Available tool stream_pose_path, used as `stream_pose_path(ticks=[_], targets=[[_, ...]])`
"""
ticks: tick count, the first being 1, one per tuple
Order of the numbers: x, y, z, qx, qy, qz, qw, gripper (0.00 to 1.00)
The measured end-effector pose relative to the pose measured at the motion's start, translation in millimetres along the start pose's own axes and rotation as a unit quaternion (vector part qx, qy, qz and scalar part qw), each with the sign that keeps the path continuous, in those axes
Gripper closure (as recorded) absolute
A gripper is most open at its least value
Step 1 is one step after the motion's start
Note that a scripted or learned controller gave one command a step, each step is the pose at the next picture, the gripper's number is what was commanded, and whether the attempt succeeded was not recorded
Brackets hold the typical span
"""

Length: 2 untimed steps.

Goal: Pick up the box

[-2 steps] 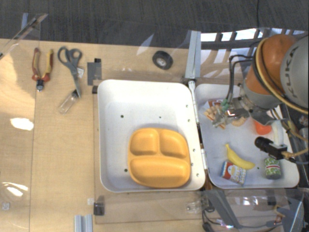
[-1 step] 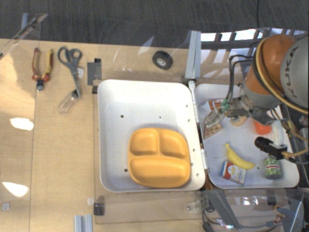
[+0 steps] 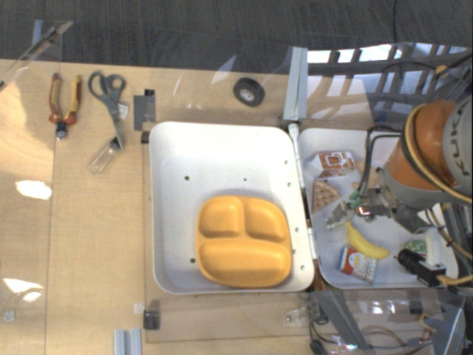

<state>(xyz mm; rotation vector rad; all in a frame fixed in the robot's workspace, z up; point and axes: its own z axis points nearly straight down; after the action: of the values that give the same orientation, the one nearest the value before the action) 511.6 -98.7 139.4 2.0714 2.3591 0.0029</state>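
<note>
Your gripper hung low over the middle of the right bin, just right of a brown triangular wedge and just beyond the banana. Spread or pressed together: couldn't tell, since the tip was a blur of grey metal under the wrist. Nothing showed pinched in it. Your arm covered that bin's right side and ran off the frame edge. A green thing peeked out beside it, too small to name.

The box lay flat at the far end of the right bin, apart from the gripper, with the wedge between them. Its long axis ran roughly left-right across the view, a bit tilted. The print was too small to read, so you couldn't tell which end was the top. A small red and blue carton sat at the near edge, just by the banana.

The left bin held a yellow divided tray toward its near right corner. Pliers, scissors and a tape roll lay on the bench.
</note>
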Motion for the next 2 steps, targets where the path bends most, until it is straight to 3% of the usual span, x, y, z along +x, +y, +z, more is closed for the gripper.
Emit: stream_pose_path(ticks=[1, 2], targets=[[-4, 53, 47, -0.007, -0.001, 0.042, 0.9991, 0.00], [-9, 99, 51, -0.005, -0.002, 0.062, 0.9980, 0.00]])
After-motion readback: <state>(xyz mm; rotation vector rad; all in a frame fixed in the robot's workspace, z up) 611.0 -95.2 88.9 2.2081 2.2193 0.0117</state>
